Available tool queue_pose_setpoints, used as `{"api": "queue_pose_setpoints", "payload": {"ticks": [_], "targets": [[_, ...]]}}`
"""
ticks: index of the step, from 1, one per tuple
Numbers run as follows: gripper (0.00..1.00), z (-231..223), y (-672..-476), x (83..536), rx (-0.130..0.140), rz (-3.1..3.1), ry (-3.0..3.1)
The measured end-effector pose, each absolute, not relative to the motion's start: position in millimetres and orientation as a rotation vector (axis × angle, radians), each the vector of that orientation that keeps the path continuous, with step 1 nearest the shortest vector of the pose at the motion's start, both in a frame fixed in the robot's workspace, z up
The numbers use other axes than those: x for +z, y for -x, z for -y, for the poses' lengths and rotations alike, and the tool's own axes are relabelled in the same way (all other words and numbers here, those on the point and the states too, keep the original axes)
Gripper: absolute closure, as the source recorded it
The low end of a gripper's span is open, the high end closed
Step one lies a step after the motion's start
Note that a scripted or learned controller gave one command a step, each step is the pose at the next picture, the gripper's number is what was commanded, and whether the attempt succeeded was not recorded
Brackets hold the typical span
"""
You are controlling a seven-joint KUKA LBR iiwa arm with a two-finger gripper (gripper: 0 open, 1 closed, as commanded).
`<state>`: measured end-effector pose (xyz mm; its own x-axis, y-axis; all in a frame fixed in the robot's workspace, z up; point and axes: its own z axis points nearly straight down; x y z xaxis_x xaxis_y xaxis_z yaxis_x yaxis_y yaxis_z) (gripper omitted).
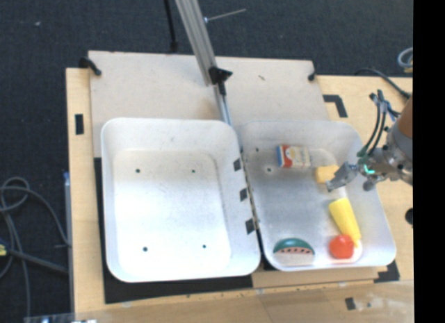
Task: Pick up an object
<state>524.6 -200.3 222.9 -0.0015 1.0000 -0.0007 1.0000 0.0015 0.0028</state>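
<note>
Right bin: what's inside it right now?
Right bin holds a small carton, a yellow block, a yellow banana-like piece, a red ball and a watermelon slice. The gripper partly covers the block.

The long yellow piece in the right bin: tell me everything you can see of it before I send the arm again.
The long yellow piece looks like smooth plastic toy food, rounded at its upper end. It lies flat on the floor of the right bin, slanting down toward the near right corner. Its lower end meets a red-orange ball. The gripper is above its upper end, apart from it, beside a small yellow block.
</note>
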Motion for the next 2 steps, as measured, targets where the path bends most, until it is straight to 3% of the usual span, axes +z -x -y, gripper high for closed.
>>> {"api": "queue_pose_setpoints", "payload": {"ticks": [1,2], "targets": [[0.0,197,-517.8,163,-0.005,-2.222,-2.225],[0.0,203,-531.2,115,0.003,-2.202,-2.216]]}}
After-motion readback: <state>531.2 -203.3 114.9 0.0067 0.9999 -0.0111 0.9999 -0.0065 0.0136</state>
